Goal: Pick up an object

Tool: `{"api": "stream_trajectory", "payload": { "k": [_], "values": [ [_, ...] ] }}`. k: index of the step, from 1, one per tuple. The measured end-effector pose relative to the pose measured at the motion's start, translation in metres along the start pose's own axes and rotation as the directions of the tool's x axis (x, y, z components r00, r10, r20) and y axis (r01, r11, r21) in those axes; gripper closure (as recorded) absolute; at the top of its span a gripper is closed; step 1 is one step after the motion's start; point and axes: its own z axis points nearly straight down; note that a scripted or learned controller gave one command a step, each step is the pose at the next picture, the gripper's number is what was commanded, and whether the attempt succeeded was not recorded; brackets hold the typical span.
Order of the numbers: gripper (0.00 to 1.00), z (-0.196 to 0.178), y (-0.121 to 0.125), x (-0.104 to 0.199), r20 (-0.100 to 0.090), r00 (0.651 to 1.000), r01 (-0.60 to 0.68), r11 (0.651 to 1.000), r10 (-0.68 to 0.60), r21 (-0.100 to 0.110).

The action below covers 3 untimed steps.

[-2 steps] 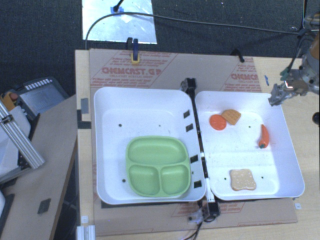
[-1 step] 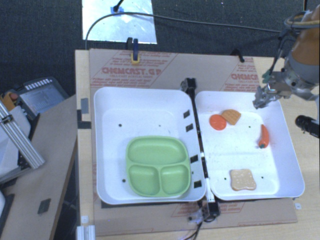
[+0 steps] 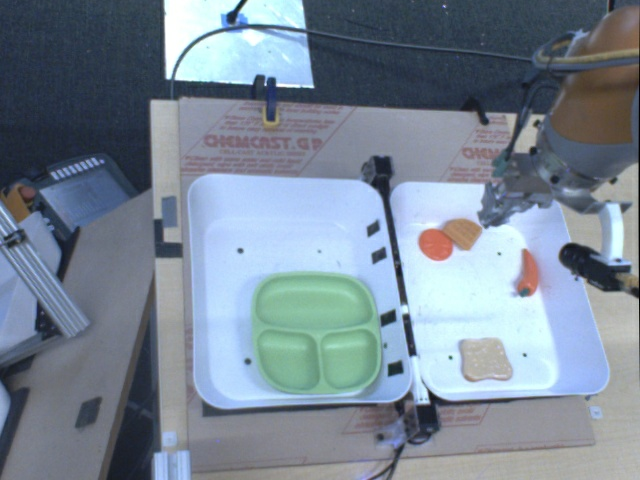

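1. The bench [image 3: 330, 133] carries two shallow white bins side by side: the left bin [image 3: 215, 268] and the right bin [image 3: 570, 298].
2. The grey arm [image 3: 595, 98], orange band above its wrist, enters from the upper right and angles down and leftward over the right bin's far edge.
3. A green divided plate [image 3: 315, 330], with three compartments, lies in the near part of the left bin.
4. The gripper [image 3: 492, 213] points down at the right bin's far side, just beside the tan piece; whether it is spread or pressed together cannot be told.
5. A slice of toast [image 3: 485, 359] lies near the right bin's near wall.
6. A tan, biscuit-like piece [image 3: 463, 232] touches a red-orange round slice [image 3: 435, 244].
7. An orange carrot [image 3: 527, 271] lies toward the right wall, apart from the others.
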Motion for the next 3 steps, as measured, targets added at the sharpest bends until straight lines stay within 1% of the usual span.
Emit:
{"api": "stream_trajectory", "payload": {
  "k": [1, 2, 3],
  "values": [
    [1.00, 0.007, -0.009, 0.042, 0.000, 1.000, 0.000, 1.000, 0.000, 0.001],
    [1.00, 0.008, -0.024, 0.087, 0.000, 1.000, 0.000, 1.000, 0.000, 0.001],
    [1.00, 0.026, -0.043, 0.126, 0.000, 1.000, -0.001, 1.000, 0.001, 0.002]
  ]
}}
